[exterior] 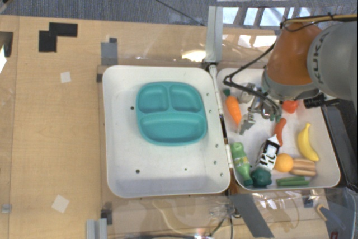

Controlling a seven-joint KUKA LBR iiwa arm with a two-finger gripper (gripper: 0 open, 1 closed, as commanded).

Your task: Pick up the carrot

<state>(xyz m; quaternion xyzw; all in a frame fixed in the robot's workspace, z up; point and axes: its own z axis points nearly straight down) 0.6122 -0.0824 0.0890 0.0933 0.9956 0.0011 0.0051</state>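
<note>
The bench (50, 137) carried two shallow white bins side by side. The left bin (162, 176) held a teal divided plate (171, 113) lying flat near its middle, probably a drop-off spot for picked items. The right bin (330, 173) served as the supply, and its toy food was crowded toward the near edge and corners.

The grey arm (321, 59) reached in from the right, its orange band above the wrist, and hung over the far part of the right bin. Its gripper (253, 116) pointed down just beside the carrot, with the metal fingers (245, 126) slightly apart and nothing between them. That position suggested an approach to a grasp that had not yet closed.

The carrot (233, 109) lay on the floor of the right bin against its left wall, orange with a green top pointing away, apart from the other food. So close to the wall, it left little room for a finger on that side.

Nearer the front lay a banana (306, 141), a green bottle (241, 157), an orange (284, 163) and a small black-and-white box (269, 154). The box bore printing too small to read. Partial dark lettering showed on the arm's grey casing, cut off and not legible.
</note>
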